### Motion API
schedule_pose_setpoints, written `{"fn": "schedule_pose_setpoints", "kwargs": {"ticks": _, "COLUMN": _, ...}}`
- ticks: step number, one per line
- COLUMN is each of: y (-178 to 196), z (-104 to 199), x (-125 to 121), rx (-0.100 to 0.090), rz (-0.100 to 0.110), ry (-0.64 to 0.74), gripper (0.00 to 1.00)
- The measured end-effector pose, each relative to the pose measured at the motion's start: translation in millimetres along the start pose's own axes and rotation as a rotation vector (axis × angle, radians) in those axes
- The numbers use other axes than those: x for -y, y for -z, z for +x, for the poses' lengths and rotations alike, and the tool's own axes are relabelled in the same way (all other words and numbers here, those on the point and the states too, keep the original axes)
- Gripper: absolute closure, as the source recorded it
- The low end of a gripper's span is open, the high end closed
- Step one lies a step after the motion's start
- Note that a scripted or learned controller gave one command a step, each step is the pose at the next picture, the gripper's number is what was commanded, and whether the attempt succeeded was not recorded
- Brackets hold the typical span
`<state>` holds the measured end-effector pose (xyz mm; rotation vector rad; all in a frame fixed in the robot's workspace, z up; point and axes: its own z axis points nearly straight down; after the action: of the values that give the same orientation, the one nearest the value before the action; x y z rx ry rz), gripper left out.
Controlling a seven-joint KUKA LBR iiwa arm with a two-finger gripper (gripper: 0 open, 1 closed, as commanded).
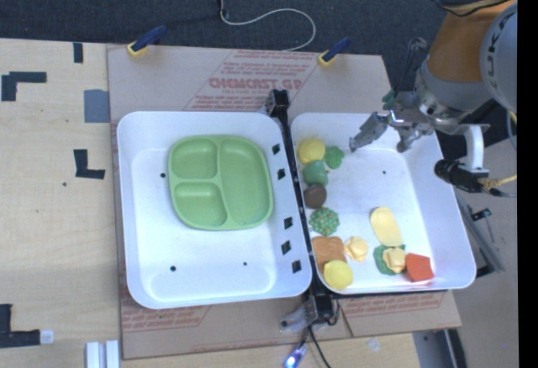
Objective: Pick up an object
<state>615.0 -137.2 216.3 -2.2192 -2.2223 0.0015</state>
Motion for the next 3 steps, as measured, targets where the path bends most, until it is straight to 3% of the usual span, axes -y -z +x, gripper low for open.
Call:
{"fn": "schedule_pose_setpoints", "kwargs": {"ticks": 1, "y": 10.0, "z": 0.6, "x": -0.3, "rx": 0.000, "rz": 0.000, "ry": 0.001, "gripper": 1.00}}
{"fn": "schedule_pose_setpoints", "kwargs": {"ticks": 2, "y": 151.0, "z": 87.2, "x": -12.8, "rx": -0.001, "rz": -0.018, "ry": 0.010, "gripper": 1.00}}
{"fn": "schedule_pose_setpoints", "kwargs": {"ticks": 3, "y": 74.3, "z": 139.8, "x": 35.9, "rx": -0.002, "rz": 0.009, "ry": 0.004, "gripper": 1.00}}
